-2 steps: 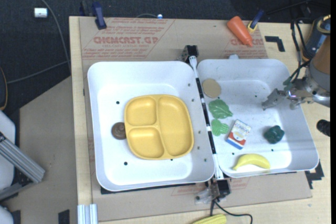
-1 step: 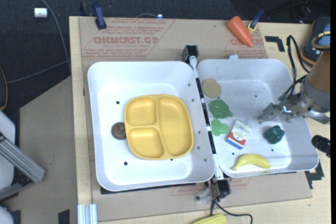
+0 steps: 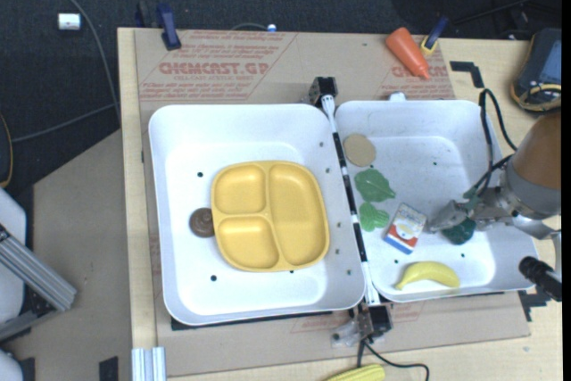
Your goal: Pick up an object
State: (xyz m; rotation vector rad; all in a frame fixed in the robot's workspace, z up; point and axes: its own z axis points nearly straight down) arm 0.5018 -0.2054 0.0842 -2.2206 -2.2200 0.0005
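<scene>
Landmark: the right bin (image 3: 464, 116), one of two white bins side by side on the desk (image 3: 223, 67); arm enters from the right with the claw (image 3: 455, 221) low inside this bin, near its right half; whether its fingers are apart or together I cannot tell.

Contents of the right bin, counted: one dark green object (image 3: 461, 233), small, directly under the claw tip and touching or nearly touching it, shape unclear; one yellow banana (image 3: 427, 276) near the bin's front wall, just below the claw; one small white card or packet (image 3: 405, 227) with red and blue print, unreadable, left of the claw; two light green leaf-like pieces, upper green piece (image 3: 375, 186) and lower green piece (image 3: 374, 216), along the bin's left wall; one tan round disc (image 3: 360, 151) in the bin's far-left corner. The card lies closest beside the dark green object; banana next closest.

Left of the right bin: the left bin (image 3: 178, 147) holds one yellow divided tray (image 3: 269, 216) with three compartments, and one brown round thing (image 3: 202, 222) touching the tray's left edge, partly tucked under it.

Beyond the right bin, on the desk: one orange object (image 3: 409, 54); one blue clamp (image 3: 167, 27) farther left; red printing on the board reads roughly "CHEMCAST GP", inverted copies fainter.
</scene>
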